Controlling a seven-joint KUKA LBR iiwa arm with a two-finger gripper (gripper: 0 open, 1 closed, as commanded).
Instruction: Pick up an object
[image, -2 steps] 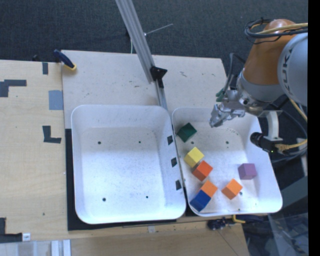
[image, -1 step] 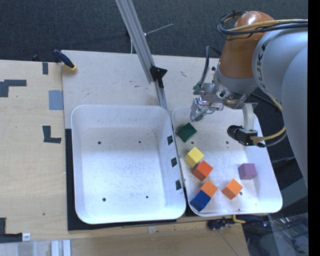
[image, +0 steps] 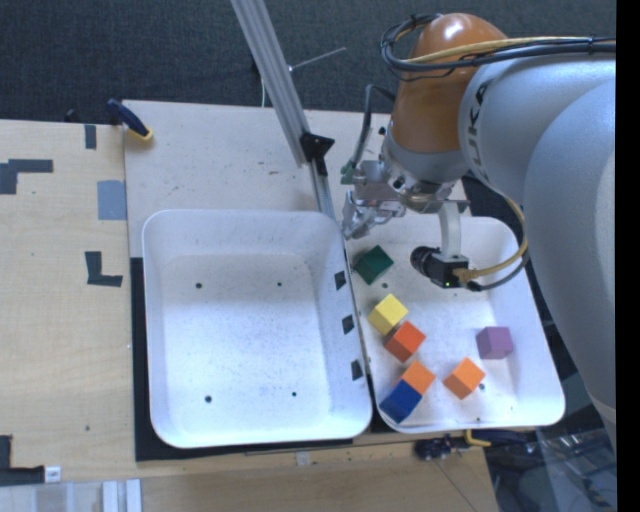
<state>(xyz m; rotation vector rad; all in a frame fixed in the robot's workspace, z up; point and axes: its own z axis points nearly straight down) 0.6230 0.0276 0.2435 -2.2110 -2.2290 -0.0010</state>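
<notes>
The right bin (image: 520, 400) holds several small blocks: a green one (image: 374, 265) at the back left, a yellow one (image: 388, 313), a red-orange one (image: 405, 340), a small orange one (image: 418, 377) against a blue one (image: 401, 401), another orange one (image: 464, 378) and a purple one (image: 494, 342). My gripper (image: 360, 222) hangs over the back left corner of this bin, just above and to the left of the green block. Nothing shows between its fingers, and their spread is too small to make out.
The left bin (image: 160, 300) sits beside the right one, sharing a raised middle rim (image: 350, 320). A slanted metal bar (image: 285, 95) crosses behind the bins near the gripper. A blue and yellow clamp (image: 130, 118) lies at the bench's back left.
</notes>
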